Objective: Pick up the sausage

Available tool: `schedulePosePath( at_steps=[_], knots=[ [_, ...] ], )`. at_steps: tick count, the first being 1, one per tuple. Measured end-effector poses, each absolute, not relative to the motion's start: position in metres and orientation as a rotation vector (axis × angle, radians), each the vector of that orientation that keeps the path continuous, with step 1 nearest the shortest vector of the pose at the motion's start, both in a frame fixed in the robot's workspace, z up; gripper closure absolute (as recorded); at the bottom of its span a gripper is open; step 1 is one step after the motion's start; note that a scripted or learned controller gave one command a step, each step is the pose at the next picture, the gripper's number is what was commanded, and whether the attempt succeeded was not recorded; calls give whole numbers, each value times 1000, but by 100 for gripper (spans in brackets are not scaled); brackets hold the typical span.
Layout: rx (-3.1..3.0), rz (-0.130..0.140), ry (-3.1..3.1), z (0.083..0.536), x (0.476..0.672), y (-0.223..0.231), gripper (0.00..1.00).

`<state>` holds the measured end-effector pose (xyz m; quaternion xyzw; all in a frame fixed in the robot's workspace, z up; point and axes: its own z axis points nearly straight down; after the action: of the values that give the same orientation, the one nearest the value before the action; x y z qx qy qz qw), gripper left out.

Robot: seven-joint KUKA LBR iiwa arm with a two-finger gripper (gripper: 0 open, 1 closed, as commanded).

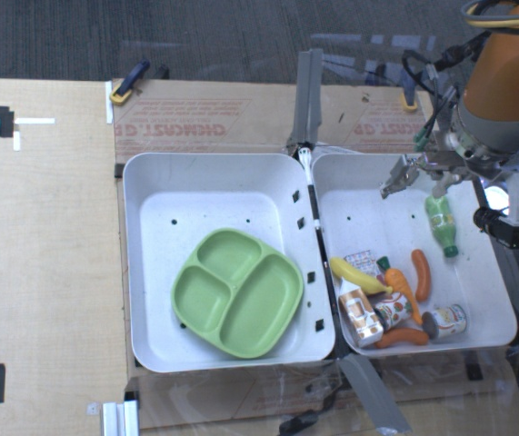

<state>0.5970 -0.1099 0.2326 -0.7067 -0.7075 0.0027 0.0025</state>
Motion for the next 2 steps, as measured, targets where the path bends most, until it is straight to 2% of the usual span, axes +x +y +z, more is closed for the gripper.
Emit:
schedulePosePath(
  at_steps=[1, 2],
  knots=[
    [-2060, 6, -2364, 161, 542, -166, 0],
    [-1995, 2, -2423, 98, 541, -188, 0]
  ],
)
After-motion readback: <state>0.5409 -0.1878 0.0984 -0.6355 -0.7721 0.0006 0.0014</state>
